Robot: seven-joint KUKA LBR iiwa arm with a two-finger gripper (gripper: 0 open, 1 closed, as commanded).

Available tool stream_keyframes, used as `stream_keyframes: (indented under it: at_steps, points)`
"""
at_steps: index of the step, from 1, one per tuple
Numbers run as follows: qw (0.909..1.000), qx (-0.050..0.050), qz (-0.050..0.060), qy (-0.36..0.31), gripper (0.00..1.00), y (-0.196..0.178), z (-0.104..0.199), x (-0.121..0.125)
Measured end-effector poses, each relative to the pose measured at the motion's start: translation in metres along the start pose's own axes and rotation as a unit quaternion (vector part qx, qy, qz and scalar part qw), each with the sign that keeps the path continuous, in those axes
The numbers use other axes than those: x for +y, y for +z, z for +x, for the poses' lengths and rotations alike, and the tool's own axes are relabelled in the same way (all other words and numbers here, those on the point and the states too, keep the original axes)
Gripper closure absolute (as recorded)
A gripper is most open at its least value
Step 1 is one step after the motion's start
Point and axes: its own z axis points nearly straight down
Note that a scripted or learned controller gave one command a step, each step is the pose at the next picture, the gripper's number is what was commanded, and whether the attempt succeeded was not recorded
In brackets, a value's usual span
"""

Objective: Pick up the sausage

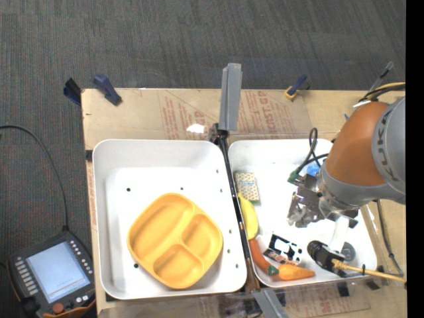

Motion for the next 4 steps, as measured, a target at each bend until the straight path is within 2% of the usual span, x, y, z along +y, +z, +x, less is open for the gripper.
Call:
stream_keyframes:
  at_steps: [1, 2, 3, 4]
  points:
    - [0.9984, 0.001, -0.004, 0.056, 1.00, 0.098, -0.026, -0.006]
    - [0.9983, 0.001, -0.002, 0.058, 1.00, 0.090, -0.026, -0.007]
    - [0.9974, 0.000, -0.001, -0.071, 1.00, -0.001, 0.026, 0.028]
    - [0.9998, -0.001, -0.001, 0.020, 1.00, -0.001, 0.065, 0.034]
